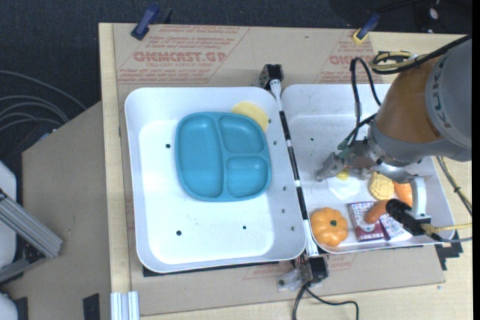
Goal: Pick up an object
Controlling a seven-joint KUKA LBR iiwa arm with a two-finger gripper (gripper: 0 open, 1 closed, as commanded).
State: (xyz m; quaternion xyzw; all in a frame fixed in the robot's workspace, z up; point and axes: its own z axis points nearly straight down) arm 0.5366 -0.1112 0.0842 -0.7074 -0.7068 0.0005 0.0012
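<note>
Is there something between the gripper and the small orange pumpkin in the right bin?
Nothing visible. The gripper hangs above the white floor of the right bin, and the pumpkin lies nearer the front edge, with bare floor between them.

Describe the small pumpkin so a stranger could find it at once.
Look at the right-hand white bin, the one the arm reaches into. In its near left corner sits the small pumpkin, beside the divider between the bins. It is round, ribbed and orange with a short stem, unlike the flat packet next to it.
</note>
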